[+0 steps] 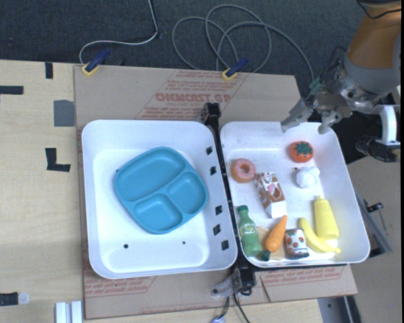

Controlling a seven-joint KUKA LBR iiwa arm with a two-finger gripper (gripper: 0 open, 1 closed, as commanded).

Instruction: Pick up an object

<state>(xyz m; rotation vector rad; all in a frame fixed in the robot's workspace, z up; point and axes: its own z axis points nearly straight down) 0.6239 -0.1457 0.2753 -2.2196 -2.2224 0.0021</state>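
Toys: banana [311, 237], carrot [277, 233] and green bottle [248, 232] at 6 o'clock in the right bin [347, 180].
Donut [242, 171]: mid-bin, toward 9 o'clock.
Tomato [300, 151]: 1 o'clock.
Gripper [308, 118]: 12 o'clock rim, fingers spread, grasping nothing.
Left bin [94, 180]: holds 1 blue plate [161, 189].

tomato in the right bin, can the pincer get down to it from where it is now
Probably yes. The tomato lies apart from the other toys near the bin's far corner, nothing over it, and the pincer hangs open just above that corner.
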